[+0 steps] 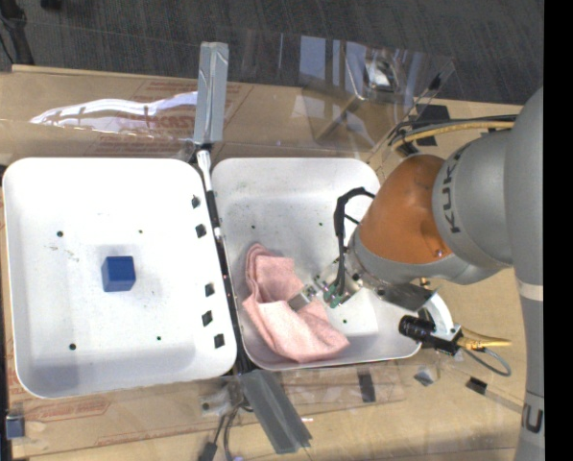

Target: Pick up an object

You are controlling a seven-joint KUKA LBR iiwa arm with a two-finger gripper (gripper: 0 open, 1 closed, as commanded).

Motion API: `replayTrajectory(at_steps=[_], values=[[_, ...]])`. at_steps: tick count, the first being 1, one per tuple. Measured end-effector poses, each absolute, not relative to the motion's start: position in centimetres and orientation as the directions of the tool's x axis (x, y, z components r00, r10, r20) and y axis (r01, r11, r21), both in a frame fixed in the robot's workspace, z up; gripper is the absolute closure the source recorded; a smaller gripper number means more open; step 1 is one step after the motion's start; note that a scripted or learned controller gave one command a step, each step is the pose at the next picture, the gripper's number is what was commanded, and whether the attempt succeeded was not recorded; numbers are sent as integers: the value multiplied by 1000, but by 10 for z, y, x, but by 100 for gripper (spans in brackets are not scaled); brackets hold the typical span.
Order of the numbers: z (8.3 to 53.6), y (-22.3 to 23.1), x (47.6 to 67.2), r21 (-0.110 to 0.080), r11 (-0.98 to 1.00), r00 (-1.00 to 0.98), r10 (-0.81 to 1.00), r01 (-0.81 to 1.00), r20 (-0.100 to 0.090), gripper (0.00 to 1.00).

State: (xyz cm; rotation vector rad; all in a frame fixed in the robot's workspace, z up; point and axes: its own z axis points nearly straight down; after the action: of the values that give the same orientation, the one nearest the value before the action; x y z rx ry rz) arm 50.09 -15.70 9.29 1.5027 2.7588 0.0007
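Note:
A crumpled pink cloth (278, 305) lies in the right bin (286, 190), toward its front left. My gripper (315, 296) is low in the right bin, at the cloth's right edge and touching it. A blue cube (119, 273) sits alone in the left bin (94, 190), left of its middle. The arm's orange band and grey wrist cover the right side of the right bin.
The two white bins stand side by side on a cardboard-covered bench, split by a ridge with black clips (209, 286). A clear plastic sheet (363, 84) rises behind the right bin. Grey tape strips (272, 411) lie at the front.

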Motion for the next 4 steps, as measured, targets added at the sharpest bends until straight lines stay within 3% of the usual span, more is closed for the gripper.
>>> replayTrajectory(at_steps=[1,2,3,4], values=[[103,-156,502,1,547,-547,837,837,2,100],[103,-156,502,1,547,-547,837,837,2,0],[92,-129,529,0,484,-484,875,875,0,0],[93,-115,570,0,352,-352,936,936,0,0]])
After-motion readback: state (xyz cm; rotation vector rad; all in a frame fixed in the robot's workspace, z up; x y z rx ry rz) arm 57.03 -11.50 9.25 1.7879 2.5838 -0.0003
